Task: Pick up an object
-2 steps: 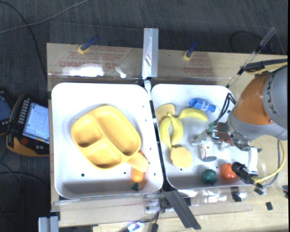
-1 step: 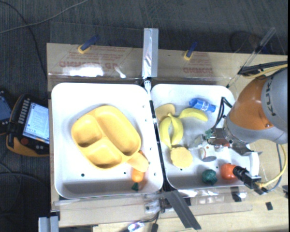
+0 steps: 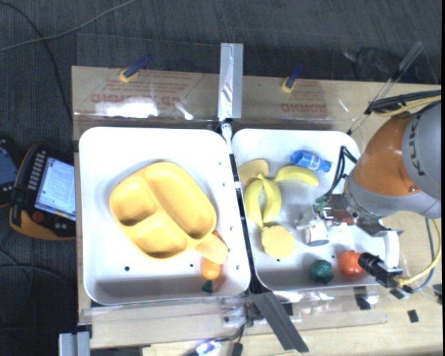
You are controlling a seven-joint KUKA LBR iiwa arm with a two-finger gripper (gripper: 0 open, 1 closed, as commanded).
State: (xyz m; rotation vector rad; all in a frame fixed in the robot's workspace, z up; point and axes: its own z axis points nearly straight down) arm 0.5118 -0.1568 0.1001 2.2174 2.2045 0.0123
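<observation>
The table (image 3: 89,95) carried two white bins side by side. The left bin (image 3: 96,154) held a large yellow tray (image 3: 163,208) with three compartments, lying tilted across the bin's middle. At the tray's lower right corner lay a pale orange piece (image 3: 214,249), and just below it an orange carrot (image 3: 210,271) with a green end, against the bin's front wall.

The arm (image 3: 400,165) reached in from the right over the right bin (image 3: 282,136), its orange band above the bin's right side. The end effector (image 3: 317,228) sat low in the bin's middle, beside a small grey-white object (image 3: 315,234); whether the fingers stood apart or together could not be told, and no object was seen between them.

The right bin held a bunch of bananas (image 3: 261,199) along its left wall, a single banana (image 3: 297,174) curved above the end effector, a tan piece (image 3: 252,170) near the top left, and a blue packet (image 3: 310,160) near the back wall. A yellow round (image 3: 278,241) lay below the bananas. Near the front wall sat a green ball (image 3: 321,271) and, just right of it, an orange-red ball (image 3: 348,262)
</observation>
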